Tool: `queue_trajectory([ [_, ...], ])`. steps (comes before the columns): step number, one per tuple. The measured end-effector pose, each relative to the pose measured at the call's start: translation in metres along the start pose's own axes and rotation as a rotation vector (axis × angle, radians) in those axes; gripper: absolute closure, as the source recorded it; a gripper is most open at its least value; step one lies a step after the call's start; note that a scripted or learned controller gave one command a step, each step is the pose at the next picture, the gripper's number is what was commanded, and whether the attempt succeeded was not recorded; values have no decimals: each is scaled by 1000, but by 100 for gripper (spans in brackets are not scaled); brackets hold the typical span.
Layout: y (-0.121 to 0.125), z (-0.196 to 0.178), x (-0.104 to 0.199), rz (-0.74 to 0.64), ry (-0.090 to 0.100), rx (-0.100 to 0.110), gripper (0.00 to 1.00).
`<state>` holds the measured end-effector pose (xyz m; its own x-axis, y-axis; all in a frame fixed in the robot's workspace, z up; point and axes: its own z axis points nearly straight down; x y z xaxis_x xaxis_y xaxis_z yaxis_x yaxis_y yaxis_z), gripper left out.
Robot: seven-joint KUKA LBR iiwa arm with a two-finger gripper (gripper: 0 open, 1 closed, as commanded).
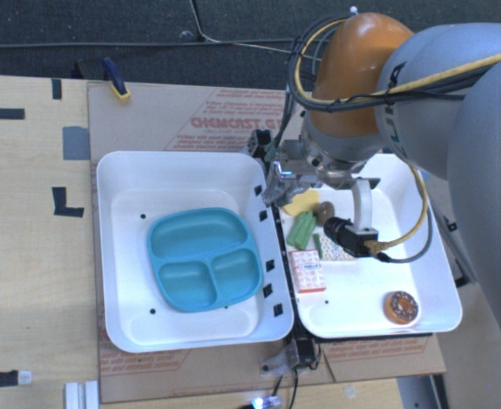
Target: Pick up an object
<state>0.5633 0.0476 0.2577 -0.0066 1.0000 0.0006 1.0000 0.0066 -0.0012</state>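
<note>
While hanging low over the right bin (421, 313) in the camera view, hand (306, 196) sits at that bin's upper-left corner, hard against the divider, wrist pointing down and orange band (357, 66) above. Just below it, a cluster: yellow piece (300, 204), green stick (302, 228) with long axis running toward the near edge, a small brown item (325, 212) beside. Red-and-white card (308, 273) nearer still; donut (401, 307) well apart, near-right corner. Blue divided plate (204, 258) in the left bin (118, 228). Whether clenched or released: cannot tell. Likely nearest target the yellow piece, almost beneath
</note>
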Motion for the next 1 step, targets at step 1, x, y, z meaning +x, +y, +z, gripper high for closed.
queue_trajectory([
  [1,3,22,55,1,-1,3,100],
])
